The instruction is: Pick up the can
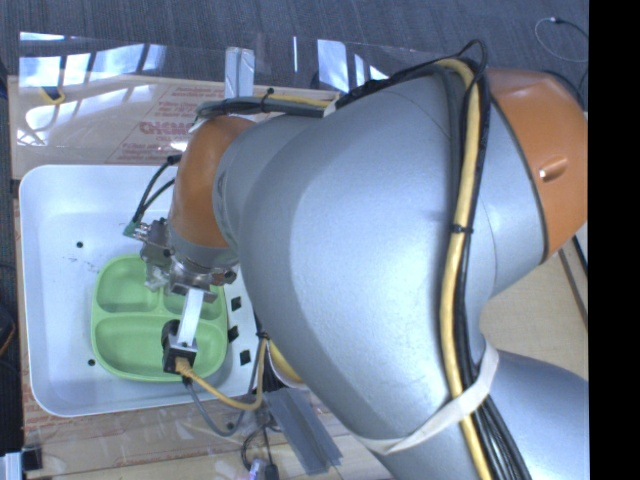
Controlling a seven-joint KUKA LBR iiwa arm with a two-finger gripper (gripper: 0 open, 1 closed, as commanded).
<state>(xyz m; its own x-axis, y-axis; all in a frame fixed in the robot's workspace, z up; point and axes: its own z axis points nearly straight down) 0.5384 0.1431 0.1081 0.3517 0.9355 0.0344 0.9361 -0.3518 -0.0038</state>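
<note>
My gripper point(160, 270) hangs low over the upper right part of a green divided plate point(125, 320), which lies in the left white bin point(48, 268). The orange wrist band point(200, 193) sits just above the gripper. The gripper's lower end is lost against the plate and the wrist. The arm's bulky grey body point(380, 258) covers the right side of the left bin and everything to the right of it, so whatever lies there is hidden.
The left bin's floor shows bare white to the left of and above the green plate. Its walls rise at the left and front edges. A brown board with red print point(170, 118) lies behind the bin.
</note>
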